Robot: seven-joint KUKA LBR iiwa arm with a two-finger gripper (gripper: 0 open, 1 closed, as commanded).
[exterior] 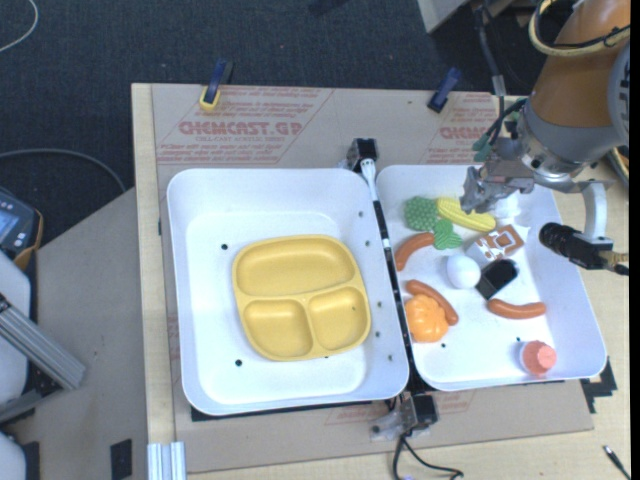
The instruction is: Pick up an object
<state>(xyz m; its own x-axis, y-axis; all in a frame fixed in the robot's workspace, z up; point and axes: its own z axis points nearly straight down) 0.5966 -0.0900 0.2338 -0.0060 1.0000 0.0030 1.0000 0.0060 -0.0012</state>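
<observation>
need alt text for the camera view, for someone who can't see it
A grey robot arm reaches in from the right, its gripper low over a pile of toy food in the right white bin, at a yellow corn cob. The left white bin holds a yellow divided plate.
</observation>
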